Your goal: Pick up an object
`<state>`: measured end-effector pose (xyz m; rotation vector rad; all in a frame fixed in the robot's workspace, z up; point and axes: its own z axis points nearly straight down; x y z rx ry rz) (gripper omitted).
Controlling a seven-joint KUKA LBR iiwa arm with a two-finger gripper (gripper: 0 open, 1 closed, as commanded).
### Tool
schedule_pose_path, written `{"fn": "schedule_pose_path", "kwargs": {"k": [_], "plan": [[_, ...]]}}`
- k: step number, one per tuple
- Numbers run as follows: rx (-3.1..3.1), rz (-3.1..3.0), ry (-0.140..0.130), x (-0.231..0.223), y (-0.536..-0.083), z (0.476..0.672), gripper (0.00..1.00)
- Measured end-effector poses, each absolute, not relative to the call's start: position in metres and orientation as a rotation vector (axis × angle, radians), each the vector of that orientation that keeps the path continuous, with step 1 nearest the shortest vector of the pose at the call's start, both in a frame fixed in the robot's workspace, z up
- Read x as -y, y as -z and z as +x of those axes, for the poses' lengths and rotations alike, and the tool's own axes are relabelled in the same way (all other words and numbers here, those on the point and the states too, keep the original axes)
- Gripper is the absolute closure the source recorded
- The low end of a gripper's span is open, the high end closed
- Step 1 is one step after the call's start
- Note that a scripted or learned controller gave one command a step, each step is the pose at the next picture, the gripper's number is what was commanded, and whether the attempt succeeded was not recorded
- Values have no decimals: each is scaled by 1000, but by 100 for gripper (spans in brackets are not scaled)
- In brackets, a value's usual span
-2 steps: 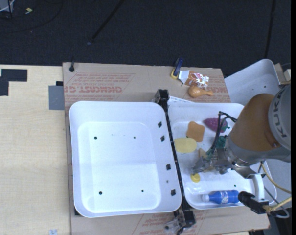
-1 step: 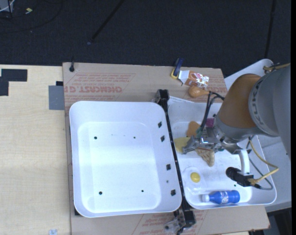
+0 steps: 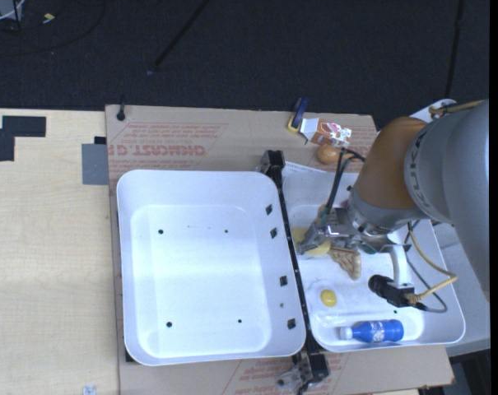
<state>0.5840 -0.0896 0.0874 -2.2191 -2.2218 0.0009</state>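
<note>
My gripper (image 3: 321, 234) reaches down into the right bin (image 3: 446, 329), near its left wall. A pale yellow, banana-like piece (image 3: 314, 250) lies right under it, touching or nearly so. A brown crumpled object (image 3: 346, 260) sits just to the right of that. Nearer the front, a small yellow ball (image 3: 328, 298) rests on the bin floor. A blue bottle with a white cap (image 3: 376, 331) lies on its side along the front wall. The arm's grey and orange wrist (image 3: 397, 171) hides the back right of the bin.
The left bin (image 3: 133, 220) stands beside the right one, with a black divider (image 3: 283, 245) between them. Behind the right bin lie a brown round item (image 3: 328, 155), a small red and white packet (image 3: 332, 130) and a blue and yellow clip (image 3: 297, 116).
</note>
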Motion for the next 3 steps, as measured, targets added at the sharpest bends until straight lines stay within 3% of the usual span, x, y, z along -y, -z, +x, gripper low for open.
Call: {"fn": "schedule_pose_path", "kwargs": {"k": [1, 2, 3], "plan": [[2222, -2221, 1, 90, -88, 627, 0], [2219, -2220, -1, 91, -98, 626, 100], [2221, -2223, 1, 110, -116, 645, 100]]}}
